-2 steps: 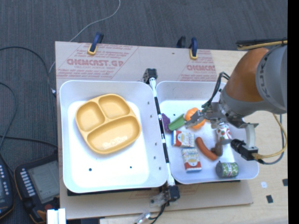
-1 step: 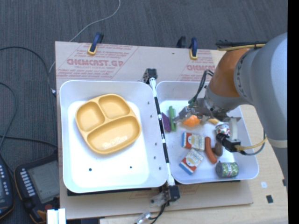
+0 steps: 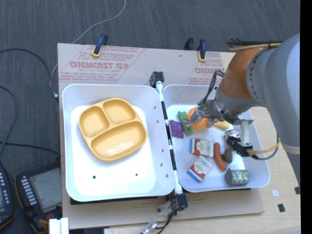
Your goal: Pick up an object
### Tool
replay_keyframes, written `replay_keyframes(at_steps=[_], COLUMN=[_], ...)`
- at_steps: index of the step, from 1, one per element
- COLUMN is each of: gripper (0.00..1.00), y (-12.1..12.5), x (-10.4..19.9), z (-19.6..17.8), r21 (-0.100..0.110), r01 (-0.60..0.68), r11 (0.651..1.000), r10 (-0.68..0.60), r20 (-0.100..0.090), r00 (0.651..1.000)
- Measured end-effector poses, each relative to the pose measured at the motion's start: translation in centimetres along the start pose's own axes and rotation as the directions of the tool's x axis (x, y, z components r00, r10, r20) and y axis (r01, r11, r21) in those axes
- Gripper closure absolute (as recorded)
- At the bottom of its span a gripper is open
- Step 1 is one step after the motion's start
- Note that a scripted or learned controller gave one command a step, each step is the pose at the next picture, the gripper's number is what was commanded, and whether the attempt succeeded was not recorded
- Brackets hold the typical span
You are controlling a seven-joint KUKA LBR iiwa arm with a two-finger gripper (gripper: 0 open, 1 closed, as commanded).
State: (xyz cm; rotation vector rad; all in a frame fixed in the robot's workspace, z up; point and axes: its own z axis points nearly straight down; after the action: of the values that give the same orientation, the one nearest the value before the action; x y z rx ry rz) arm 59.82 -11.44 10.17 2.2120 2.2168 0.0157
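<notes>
The grey arm with its orange band point(image 3: 239, 77) reaches in from three o'clock, its claw point(image 3: 199, 117) down in the right white bin point(image 3: 261, 179) over a small orange round toy point(image 3: 199, 123); whether the claw is open or closed cannot be told. At nine o'clock of the orange toy lie a green piece point(image 3: 183, 119) and a purple piece point(image 3: 175, 128). Toward six o'clock lie two small printed cartons point(image 3: 201, 147), a brown sausage point(image 3: 220, 158) and a green can point(image 3: 237, 177). The left white bin point(image 3: 78, 184) holds a yellow three-part plate point(image 3: 113, 128).
</notes>
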Motion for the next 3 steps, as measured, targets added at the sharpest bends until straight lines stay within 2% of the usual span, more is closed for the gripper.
replay_keyframes(at_steps=[1, 2, 3], gripper=[1.0, 1.0, 1.0], y=[-2.3, -6.3, -6.2], x=[10.3, 17.3, 17.3], z=[-8.4, -8.4, -9.4], r21=[0.013, 0.013, 0.013], r01=[0.001, -0.001, 0.001], r11=[1.0, 1.0, 1.0], r10=[-0.001, 0.001, -0.001], r20=[-0.001, -0.001, 0.0], r00=[1.0, 1.0, 1.0])
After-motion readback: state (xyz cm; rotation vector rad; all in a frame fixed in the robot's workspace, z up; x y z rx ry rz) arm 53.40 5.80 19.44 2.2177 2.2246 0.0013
